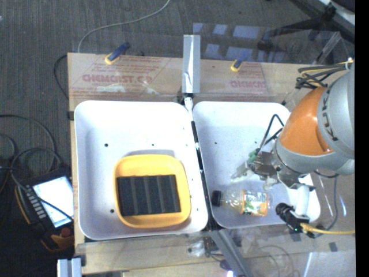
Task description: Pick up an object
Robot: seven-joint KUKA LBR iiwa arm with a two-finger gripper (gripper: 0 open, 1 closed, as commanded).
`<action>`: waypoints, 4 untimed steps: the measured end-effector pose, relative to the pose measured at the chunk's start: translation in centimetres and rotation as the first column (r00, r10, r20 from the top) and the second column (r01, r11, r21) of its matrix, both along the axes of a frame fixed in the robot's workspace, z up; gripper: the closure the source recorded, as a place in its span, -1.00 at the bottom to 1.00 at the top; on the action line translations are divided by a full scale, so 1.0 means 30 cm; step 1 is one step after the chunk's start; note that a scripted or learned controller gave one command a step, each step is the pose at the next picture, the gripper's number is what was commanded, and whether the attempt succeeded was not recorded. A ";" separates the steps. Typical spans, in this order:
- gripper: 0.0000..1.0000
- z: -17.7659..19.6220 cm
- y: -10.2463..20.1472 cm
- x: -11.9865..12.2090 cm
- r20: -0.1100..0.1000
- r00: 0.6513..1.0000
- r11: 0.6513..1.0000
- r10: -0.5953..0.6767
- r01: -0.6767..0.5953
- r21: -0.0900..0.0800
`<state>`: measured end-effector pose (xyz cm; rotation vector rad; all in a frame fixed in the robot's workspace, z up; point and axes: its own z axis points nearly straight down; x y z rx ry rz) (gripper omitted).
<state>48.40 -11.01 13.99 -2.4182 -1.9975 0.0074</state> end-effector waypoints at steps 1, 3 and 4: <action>-1.00 -0.166 0.002 0.010 0.013 0.989 0.990 0.144 -0.144 -0.002; -1.00 0.173 -0.260 0.000 0.006 0.967 0.967 0.255 -0.255 -0.003; -1.00 -0.056 -0.078 0.000 0.006 0.921 0.921 0.389 -0.389 -0.001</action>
